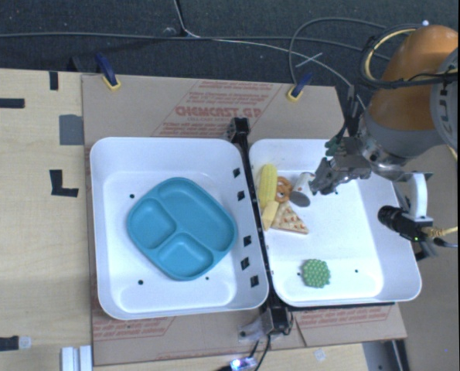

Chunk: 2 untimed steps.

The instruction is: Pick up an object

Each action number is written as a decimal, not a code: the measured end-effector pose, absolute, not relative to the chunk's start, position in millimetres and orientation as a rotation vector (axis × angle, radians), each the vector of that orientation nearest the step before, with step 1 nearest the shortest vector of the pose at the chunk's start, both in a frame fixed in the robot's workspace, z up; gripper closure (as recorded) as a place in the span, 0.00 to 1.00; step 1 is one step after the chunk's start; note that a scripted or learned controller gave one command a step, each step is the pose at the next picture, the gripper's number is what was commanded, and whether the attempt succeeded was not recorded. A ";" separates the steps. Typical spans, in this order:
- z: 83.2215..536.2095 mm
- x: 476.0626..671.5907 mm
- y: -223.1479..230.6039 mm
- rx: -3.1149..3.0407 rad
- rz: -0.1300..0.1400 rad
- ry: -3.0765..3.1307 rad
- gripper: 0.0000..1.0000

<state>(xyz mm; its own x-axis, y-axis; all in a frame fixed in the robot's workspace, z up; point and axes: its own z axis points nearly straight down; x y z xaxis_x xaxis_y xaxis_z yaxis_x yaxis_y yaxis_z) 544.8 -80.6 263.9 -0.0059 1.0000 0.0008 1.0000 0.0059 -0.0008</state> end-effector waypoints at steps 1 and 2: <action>246.4 553.6 -34.7 -2.214 0.003 -2.225 1.00; 242.7 572.6 24.6 -2.212 0.000 -2.228 1.00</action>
